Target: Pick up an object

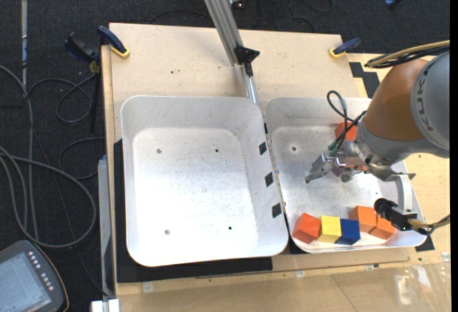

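Two white bins side by side, left bin (pixel 189 174) bare, right bin (pixel 300 139) holding blocks — three orange, one yellow (pixel 330 227), one blue (pixel 350 231) — gripper (pixel 320 169) above, finger spread unclear, grasp unclear.

Pale wooden desk (pixel 186 60) stands on dark carpeted floor (pixel 50 10). Black cables (pixel 43 160) trail across the floor at left. Blue-and-yellow clamps (pixel 113 42) grip the desk's far corners (one each side). Grey metal pole (pixel 218 6) slants over the far edge
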Robot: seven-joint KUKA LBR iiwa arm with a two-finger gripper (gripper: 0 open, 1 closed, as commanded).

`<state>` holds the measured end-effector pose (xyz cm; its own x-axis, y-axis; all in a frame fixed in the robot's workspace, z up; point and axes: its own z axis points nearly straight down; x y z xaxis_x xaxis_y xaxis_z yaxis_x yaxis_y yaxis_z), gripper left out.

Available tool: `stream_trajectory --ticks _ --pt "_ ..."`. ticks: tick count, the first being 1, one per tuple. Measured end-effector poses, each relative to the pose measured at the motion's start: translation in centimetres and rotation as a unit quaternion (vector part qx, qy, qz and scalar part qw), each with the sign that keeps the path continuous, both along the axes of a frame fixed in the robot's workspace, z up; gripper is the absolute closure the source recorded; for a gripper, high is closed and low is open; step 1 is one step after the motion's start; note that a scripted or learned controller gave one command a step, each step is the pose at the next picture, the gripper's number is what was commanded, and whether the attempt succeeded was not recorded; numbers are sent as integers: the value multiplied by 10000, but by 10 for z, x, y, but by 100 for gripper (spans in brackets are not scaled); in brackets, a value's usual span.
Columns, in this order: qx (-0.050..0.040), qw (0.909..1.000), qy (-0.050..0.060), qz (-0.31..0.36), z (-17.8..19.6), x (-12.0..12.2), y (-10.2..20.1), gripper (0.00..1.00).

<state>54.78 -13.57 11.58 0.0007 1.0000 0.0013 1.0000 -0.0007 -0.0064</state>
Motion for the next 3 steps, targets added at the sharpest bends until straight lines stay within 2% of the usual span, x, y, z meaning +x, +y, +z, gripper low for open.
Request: stream_trajectory --ticks 1,2,3 --pt "-10 10000 -42 -2 14 2 -1 100" --pt "-16 10000 -70 17 78 5 1 100" --pt "-16 10000 -65 22 123 2 6 100"
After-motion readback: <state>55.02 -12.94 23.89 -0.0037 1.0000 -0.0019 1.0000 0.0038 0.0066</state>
